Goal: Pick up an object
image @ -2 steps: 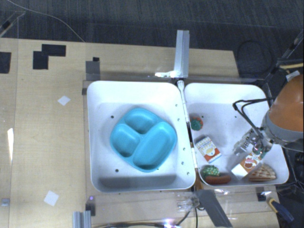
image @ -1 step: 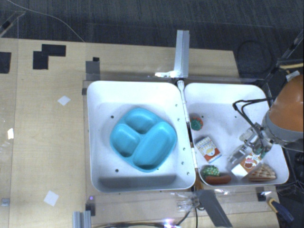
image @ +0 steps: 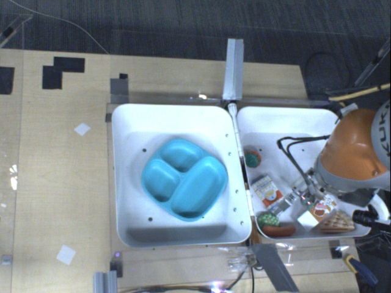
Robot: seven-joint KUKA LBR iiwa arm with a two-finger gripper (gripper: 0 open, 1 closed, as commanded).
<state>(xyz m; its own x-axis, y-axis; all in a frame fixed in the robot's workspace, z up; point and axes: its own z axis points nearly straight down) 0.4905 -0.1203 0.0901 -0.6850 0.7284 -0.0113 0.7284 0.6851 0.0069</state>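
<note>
I'm hovering my tool (image: 287, 201) low in the right bin (image: 293, 124), at about 5 o'clock, right beside a carton (image: 266, 190). Can't tell its state.

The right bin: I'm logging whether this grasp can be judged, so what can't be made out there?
- Gripper: fingers too small and cluttered to tell open or shut.
- Right white bin: the grey arm with its orange band covers its right side.
- Small carton with red print: print unreadable.
</note>
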